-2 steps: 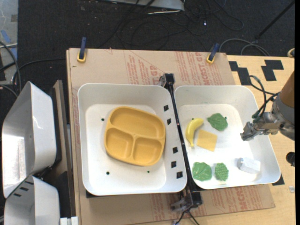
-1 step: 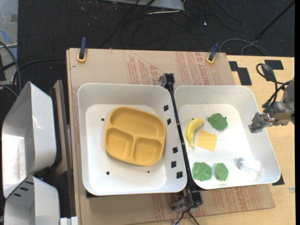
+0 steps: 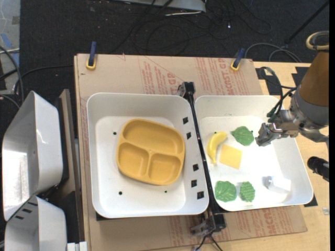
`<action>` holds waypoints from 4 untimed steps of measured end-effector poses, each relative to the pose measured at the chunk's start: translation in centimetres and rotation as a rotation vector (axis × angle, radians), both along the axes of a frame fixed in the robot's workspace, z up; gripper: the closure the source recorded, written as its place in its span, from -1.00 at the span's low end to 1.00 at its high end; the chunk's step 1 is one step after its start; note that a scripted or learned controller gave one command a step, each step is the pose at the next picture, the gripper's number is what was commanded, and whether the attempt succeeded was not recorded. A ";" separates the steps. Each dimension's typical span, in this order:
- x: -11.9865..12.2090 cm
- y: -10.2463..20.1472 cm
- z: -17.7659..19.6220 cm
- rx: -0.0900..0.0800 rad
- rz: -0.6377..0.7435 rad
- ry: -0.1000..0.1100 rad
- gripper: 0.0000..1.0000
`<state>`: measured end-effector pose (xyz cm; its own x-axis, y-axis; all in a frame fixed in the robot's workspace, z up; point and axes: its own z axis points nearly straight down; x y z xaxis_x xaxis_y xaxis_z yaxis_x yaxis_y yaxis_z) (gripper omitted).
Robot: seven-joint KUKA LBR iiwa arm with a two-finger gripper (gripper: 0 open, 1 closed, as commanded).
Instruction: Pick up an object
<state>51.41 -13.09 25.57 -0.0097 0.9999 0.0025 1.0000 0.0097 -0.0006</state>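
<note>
Two green leafy pieces [image 3: 226, 190] lie at the right bin's [image 3: 301, 158] near edge, while the gripper [image 3: 264, 135], its opening impossible to judge, hovers beside another green leaf [image 3: 243, 135], likely light, soft and best pinched across its middle.

Red printing runs across the brown cardboard sheet [image 3: 157, 69] under the bins — upside down along the top, repeated near the lower right — but too faint and broken to read properly.
</note>
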 end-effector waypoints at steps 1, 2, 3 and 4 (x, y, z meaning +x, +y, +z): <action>0.9 5.0 -1.5 -0.001 -0.002 0.002 1.00; 1.4 10.5 -0.7 -0.001 0.000 0.000 1.00; 2.2 16.2 -2.2 -0.001 -0.001 0.003 1.00; 2.9 20.9 -3.2 -0.002 -0.001 0.002 1.00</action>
